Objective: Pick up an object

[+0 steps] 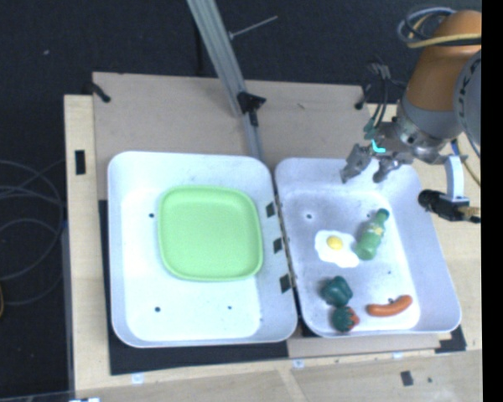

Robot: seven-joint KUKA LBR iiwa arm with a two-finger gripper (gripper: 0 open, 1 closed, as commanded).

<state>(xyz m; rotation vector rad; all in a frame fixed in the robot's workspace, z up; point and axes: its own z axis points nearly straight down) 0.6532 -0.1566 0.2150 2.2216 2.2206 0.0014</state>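
My gripper hangs over the far edge of the right bin, with its two fingers spread apart and nothing between them. In that bin, a green bottle lies next to a fried egg near the middle. A green pepper, a small red and green thing and a sausage sit by the near edge. A green plate rests in the left bin.

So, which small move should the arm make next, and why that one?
Probably move the end effector toward the near side of the right bin and lower it over the green bottle. The end effector is open and holds nothing, above the bin's far edge. The bottle is the closest object to it, beside the fried egg.
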